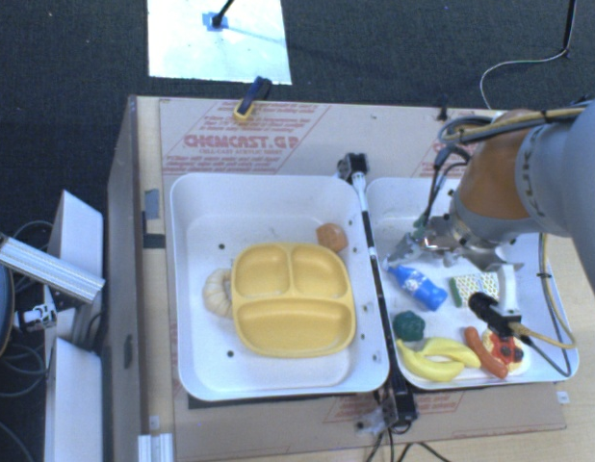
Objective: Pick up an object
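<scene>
My gripper (425, 245) hangs low in the right bin (399, 200), near its left side. Just in front of it lies a blue bottle with a white cap (419, 286), close to the gripper but not visibly held. Farther forward in the same bin are a dark green lump (408, 325), a yellow banana (438, 360) and a red-orange toy (488, 350). A green-and-white checkered piece (471, 286) lies right of the bottle.
The left bin (196, 210) holds a yellow divided plate (293, 296), a brown roll (331, 236) at its far right corner and a pale ridged thing (218, 292) at its left. The ridge between the bins (373, 268) runs close to the gripper's left.
</scene>
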Robot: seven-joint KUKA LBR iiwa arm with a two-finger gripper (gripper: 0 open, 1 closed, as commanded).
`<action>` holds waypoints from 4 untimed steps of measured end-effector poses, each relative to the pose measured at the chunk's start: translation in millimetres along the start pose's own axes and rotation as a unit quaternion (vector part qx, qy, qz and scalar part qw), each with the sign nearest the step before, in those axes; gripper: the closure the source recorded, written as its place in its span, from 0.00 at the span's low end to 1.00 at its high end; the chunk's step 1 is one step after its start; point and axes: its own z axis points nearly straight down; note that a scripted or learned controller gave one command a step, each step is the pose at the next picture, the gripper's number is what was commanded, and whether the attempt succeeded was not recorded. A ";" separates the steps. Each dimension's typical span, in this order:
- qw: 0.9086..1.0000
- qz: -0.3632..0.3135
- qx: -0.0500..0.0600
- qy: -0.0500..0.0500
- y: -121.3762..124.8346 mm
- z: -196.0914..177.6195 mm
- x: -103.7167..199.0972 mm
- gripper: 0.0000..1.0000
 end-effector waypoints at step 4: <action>1.000 -0.002 0.007 0.001 51.3 -85.6 70.0 0.00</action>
